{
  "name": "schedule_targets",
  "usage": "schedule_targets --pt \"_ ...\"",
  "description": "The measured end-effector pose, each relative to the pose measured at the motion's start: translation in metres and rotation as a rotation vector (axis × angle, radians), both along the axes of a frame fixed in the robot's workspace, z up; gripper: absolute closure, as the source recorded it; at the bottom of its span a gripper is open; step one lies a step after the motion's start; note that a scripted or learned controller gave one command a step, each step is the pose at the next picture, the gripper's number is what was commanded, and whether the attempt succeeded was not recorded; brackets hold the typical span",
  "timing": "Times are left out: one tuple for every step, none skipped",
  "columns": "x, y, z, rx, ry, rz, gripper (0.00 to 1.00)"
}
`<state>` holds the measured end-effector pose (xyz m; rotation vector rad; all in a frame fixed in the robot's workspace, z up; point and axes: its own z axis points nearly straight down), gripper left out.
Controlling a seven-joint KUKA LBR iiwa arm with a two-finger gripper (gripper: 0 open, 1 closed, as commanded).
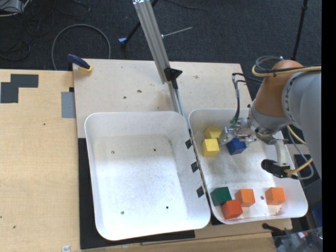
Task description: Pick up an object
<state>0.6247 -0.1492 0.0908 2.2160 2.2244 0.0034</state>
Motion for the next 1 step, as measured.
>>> schedule_targets --pt "-0.0029 -0.0008 0.0092 0.0 0.007 0.001 1.0"
